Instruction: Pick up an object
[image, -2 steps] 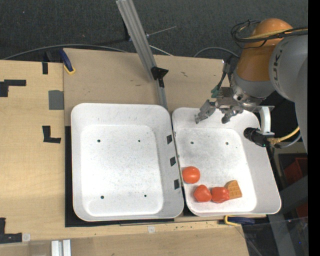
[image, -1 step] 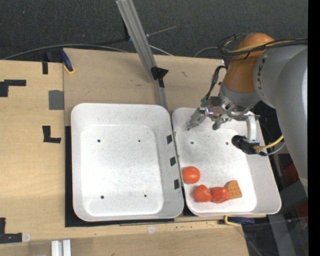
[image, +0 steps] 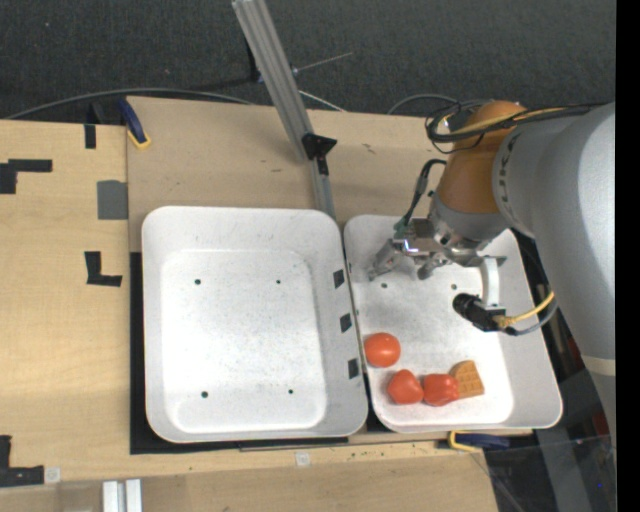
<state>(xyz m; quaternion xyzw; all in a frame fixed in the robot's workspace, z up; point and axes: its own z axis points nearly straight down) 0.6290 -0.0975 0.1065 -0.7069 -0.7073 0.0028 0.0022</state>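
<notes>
From the fixed camera above, a wooden table (image: 240, 150) carries two shallow white bins side by side. The left bin (image: 165, 300) is the larger in the frame, and the right bin (image: 530, 390) sits touching it along a shared edge where small black clips show.

The grey arm (image: 570, 190) enters from the 3 o'clock side, with its orange band (image: 475, 165) above the wrist. The tool (image: 400, 258) hangs over the upper part of the right bin, toward 11 o'clock within that bin, near the wall shared with the left bin. Whether it is apart or together I cannot tell (the metal parts there blur into the white floor), and nothing is visibly clamped in it.

The objects lie in the lower half of the right bin, well apart from the tool, toward 6 o'clock from it. A round orange-red ball (image: 381, 350) sits alone near the bin's left wall. Just below it, toward 5 o'clock, a red lump (image: 404, 387) touches a second red piece (image: 439, 389), and a tan waffle-textured block (image: 467, 378) leans against that second piece on its 3 o'clock side.

A slanted metal bar (image: 280, 80) crosses the table from 12 o'clock down to the gap between the bins. Black tape marks (image: 98, 268) lie on the table at 9 o'clock.
</notes>
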